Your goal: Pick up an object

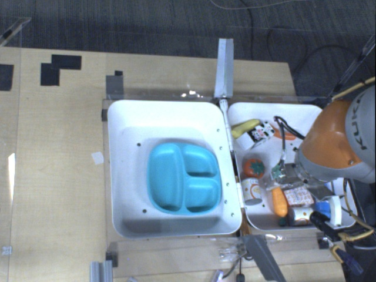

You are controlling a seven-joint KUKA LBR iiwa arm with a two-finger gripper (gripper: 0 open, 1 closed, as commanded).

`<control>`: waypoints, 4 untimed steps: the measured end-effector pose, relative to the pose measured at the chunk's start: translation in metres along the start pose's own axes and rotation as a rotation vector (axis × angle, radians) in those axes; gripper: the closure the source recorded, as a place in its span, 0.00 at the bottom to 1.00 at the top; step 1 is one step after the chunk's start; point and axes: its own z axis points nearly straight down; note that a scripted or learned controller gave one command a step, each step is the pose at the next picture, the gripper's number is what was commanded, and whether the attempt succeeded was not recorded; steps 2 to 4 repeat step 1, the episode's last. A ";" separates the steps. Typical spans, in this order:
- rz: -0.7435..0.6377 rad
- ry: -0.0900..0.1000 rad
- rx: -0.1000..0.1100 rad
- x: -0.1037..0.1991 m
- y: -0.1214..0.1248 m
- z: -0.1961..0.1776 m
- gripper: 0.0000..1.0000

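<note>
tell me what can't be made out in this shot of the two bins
- Gripper, camera view: its fingers are too small and lost in clutter to judge their state.
- Right bin, camera view: its right part is hidden under the arm.
- Blue item by the arm: partly covered, identity unclear.
- Carton: print too small to read.
- Blue tray in the left bin: fully visible.

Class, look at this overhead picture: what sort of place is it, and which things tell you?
Probably a robotics lab test bench: a robot arm reaches over two white bins, one holding a blue divided tray, the other small toy items, with cables on the floor.
</note>
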 end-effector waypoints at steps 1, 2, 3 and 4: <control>-0.032 0.002 0.016 0.063 0.033 -0.128 1.00; -0.032 0.002 0.016 0.063 0.033 -0.128 1.00; -0.032 0.002 0.016 0.063 0.033 -0.128 1.00; -0.032 0.002 0.016 0.063 0.033 -0.128 1.00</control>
